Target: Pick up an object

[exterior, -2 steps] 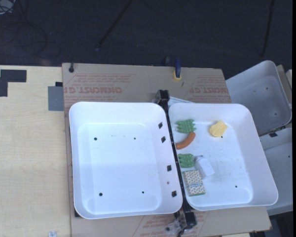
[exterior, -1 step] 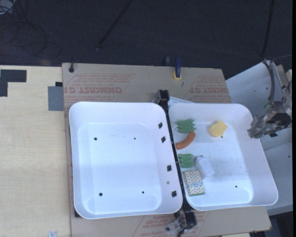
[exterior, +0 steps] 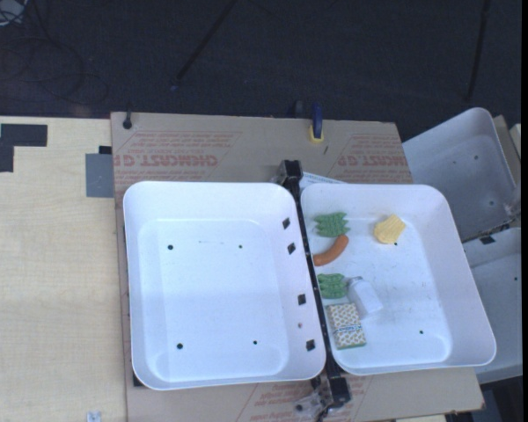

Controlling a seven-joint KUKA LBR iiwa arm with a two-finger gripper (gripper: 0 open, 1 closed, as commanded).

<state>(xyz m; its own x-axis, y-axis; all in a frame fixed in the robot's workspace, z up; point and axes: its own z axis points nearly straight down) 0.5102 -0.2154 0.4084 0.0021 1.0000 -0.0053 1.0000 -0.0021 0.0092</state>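
A pale wood counter (exterior: 44, 280) stands before a dark floor strewn with cables, bearing a sheet of brown cardboard (exterior: 246, 148) with red print, on which two shallow white bins sit side by side. Whether the tool is open, closed or gripping anything cannot be told from this overhead view.

All the objects to be picked lie in the right bin (exterior: 462, 323), gathered in its left half. A yellow piece (exterior: 389, 229) rests near the far side, apart from the others. To its left a green piece (exterior: 333, 224) lies close to the bin's left wall, with an orange sausage-shaped item (exterior: 331, 251) just in front of it, tilted. Nearer the camera a second green piece (exterior: 332, 284) sits just beside a small whitish block (exterior: 365, 296). A square patterned pad (exterior: 346, 325) lies nearest the front, touching or almost touching the left wall.

The left bin (exterior: 132, 236) adjoins the right one. Black clips (exterior: 292, 225) run along the seam where the two rims meet. A blue and yellow clamp (exterior: 316, 123) grips the far edge of the cardboard. Pale grey panels (exterior: 458, 152) stand beyond the right bin at the picture's right side.
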